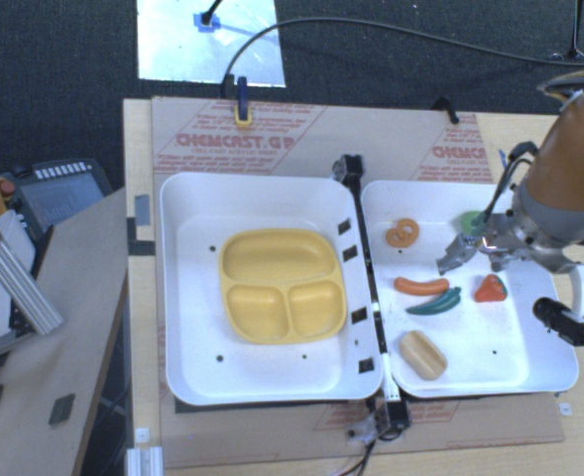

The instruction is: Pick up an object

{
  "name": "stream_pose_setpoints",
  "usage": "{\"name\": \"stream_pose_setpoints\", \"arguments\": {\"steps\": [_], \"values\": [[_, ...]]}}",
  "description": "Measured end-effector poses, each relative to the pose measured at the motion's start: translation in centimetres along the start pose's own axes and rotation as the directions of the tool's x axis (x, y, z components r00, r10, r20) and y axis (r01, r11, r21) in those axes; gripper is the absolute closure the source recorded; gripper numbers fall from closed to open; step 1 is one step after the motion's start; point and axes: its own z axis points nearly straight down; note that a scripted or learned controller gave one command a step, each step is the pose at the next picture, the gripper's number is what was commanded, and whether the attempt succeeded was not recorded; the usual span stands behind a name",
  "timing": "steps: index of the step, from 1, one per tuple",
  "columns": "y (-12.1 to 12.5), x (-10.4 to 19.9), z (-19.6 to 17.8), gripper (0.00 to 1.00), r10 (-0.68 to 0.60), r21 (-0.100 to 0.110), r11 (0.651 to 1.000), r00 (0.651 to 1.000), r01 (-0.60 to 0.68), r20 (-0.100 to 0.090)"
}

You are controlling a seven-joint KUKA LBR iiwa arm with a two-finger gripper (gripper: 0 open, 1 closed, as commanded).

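Observation:
In the right bin (539, 370) lie an orange pretzel (403, 232), an orange sausage (421, 286), a dark green pepper (434, 302), a red strawberry-like piece (490, 289) and a tan bun (422, 354). A light green piece (470, 223) is partly hidden behind the wrist. My gripper (475, 258) hangs over the bin's upper middle, just above the sausage and the red piece. Its fingers are spread, one toward the sausage, the other by the red piece. Nothing is between them, so it is open.
The left bin (187, 296) holds a yellow three-compartment tray (280, 284). A black divider rail (363, 276) runs between the bins. The arm's grey body and orange band (569, 162) cover the right bin's far right corner.

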Motion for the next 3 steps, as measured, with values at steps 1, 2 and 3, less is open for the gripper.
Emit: {"name": "stream_pose_setpoints", "arguments": {"steps": [1,2,3], "values": [[-0.6,-0.3,6.0,0.00,0.000,0.000,1.000,1.000,0.000,0.000],[-0.6,-0.2,10.5,0.00,0.000,0.000,1.000,1.000,0.000,0.000],[-0.4,-0.3,9.2,1.00,0.000,-0.004,1.000,1.000,0.000,0.001]]}}
